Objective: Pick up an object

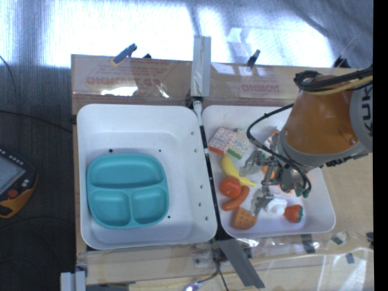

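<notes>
The arm reaches in from the right over the right bin (315, 223), its orange band above the wrist. My gripper (262, 194) hangs low in that bin, fingers spread and nothing between them. Just left of it lie a yellow banana (233, 170), a round orange-red tomato (230, 187) and a sausage (236, 199). A waffle-patterned piece (242, 219) sits below the fingertips. A white item (277, 207) and a small red strawberry (293, 213) lie to the right. A patterned box (228, 140) rests at the bin's back.
The left bin (121, 123) holds a teal divided plate (127, 189). A central ridge (206, 168) separates the two bins. Cardboard and clips run along the back edge. A handheld controller (13, 190) lies off the bench at far left.
</notes>
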Available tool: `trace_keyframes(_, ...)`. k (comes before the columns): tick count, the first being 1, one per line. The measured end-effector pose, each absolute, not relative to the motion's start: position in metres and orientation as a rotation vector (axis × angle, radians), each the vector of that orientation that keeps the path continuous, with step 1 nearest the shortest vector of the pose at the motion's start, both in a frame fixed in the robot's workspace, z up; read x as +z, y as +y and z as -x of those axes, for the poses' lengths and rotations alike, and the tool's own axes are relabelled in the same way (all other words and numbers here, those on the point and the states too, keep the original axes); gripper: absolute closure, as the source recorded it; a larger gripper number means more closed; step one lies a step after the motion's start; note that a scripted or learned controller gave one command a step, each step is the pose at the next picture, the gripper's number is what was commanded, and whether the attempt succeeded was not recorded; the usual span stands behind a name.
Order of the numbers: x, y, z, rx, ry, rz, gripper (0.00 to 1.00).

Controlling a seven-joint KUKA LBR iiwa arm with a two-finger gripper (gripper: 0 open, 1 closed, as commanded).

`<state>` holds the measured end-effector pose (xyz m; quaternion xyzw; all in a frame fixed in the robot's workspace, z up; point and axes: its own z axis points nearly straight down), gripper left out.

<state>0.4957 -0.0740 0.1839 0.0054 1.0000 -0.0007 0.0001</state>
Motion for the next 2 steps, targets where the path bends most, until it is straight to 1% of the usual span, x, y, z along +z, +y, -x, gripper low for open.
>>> trace_keyframes(1,0.101,-0.098,-0.516,0.000,3.116,-0.258,0.00)
trace_keyframes(2,0.097,-0.093,-0.588,-0.002,3.111,-0.227,0.00)
